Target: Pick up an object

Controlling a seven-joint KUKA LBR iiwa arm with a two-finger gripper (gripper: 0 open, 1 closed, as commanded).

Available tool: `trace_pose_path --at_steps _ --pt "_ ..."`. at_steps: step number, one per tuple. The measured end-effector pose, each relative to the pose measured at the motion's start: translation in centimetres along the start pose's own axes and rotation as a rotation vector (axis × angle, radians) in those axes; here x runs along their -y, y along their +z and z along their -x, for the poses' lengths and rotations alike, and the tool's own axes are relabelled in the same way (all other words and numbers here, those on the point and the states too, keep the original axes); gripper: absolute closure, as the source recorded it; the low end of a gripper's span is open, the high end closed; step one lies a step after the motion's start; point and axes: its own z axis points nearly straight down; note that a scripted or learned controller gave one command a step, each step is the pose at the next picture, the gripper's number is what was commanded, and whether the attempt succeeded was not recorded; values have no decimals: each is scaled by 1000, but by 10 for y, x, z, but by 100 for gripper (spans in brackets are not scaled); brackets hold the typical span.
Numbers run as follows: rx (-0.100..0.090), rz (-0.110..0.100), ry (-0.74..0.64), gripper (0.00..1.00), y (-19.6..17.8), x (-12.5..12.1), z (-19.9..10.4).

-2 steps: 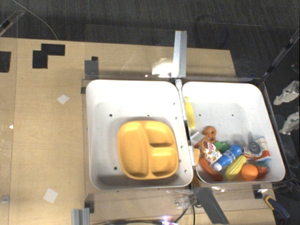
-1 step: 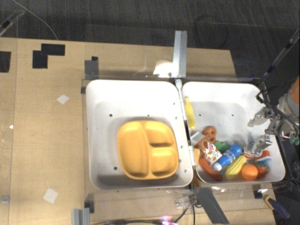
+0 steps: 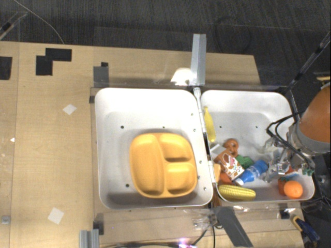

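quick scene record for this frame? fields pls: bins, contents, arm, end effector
left bin: yellow divided plate
right bin: banana by the divider, corn cob, orange, blue bottle, small toys clustered at the near side
arm: enters from the right, over the right bin
end effector: low over the right bin's near right part, beside the orange; finger state unclear

Robotics lab: plywood bench (image 3: pixel 46 154), twin white bins (image 3: pixel 111 138), metal brackets (image 3: pixel 198 61), cables (image 3: pixel 282 125).
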Motion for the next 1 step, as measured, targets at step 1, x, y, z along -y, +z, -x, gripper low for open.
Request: trace_pose_path --at_steps 1 --pt "-1 1 253 0 0 -40 2"
